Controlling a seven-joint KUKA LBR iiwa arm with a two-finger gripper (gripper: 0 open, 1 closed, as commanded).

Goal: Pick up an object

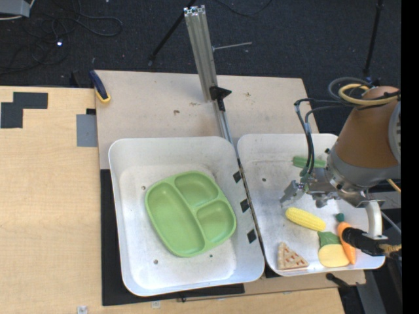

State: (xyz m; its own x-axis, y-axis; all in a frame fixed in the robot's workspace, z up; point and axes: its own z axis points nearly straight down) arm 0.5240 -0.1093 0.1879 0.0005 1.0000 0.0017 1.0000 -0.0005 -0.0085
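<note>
My gripper (pixel 306 197) hangs low over the right bin (pixel 268 175), just above and behind a yellow corn cob (pixel 305 219). Its fingers stand open with nothing between them. Along the bin's front edge lie a pizza slice (pixel 291 257), a yellow and green piece (pixel 332 250) and an orange carrot (pixel 347 241). A green object (pixel 306 162) lies partly hidden behind the arm's wrist.
The left bin (pixel 124 169) holds a green divided plate (pixel 190 212). A metal post (pixel 204 51) rises behind the bins. The arm's grey and orange body (pixel 366 136) covers the right bin's far right side, and cables (pixel 308 129) loop above it.
</note>
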